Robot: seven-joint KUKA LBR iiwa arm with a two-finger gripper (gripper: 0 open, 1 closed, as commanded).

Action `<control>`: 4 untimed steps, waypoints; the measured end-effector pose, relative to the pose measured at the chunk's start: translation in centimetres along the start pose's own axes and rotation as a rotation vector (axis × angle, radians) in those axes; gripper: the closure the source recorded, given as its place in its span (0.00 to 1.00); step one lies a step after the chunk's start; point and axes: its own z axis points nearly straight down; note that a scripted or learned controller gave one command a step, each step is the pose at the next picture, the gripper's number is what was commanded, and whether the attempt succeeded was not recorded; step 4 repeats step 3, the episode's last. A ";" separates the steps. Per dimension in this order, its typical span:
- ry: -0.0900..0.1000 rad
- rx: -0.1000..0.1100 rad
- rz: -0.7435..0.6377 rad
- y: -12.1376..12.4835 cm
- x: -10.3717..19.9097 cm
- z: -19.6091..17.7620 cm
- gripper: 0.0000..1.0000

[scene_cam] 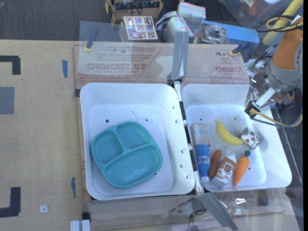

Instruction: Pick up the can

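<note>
The left bin (96,100) is the biggest holder in the camera view and carries one thing, a teal divided plate (126,153) lying flat toward its front. The right bin (211,97) touches it along the middle seam and holds all the small items, gathered in its front half. The can (200,134), silvery with a patterned side, lies against the bin's left wall, just behind a blue tube (202,159) that lies end to end with it. A yellow banana (227,134) lies to the right of the can, near but apart. Beside the tube are a brown sausage (214,163), a small carton (224,170) and an orange carrot (241,169), packed side by side. A small spotted box (250,138) sits past the banana's right end.

The gripper (255,107) hangs over the right bin's far right corner, well apart from the can, and nothing is between its fingers; whether they are spread or closed I cannot tell, as they are small and blurred. The arm is cut off at the right edge.
</note>
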 end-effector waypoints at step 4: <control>0.001 -0.001 -0.368 0.9 1.5 -1.1 0.00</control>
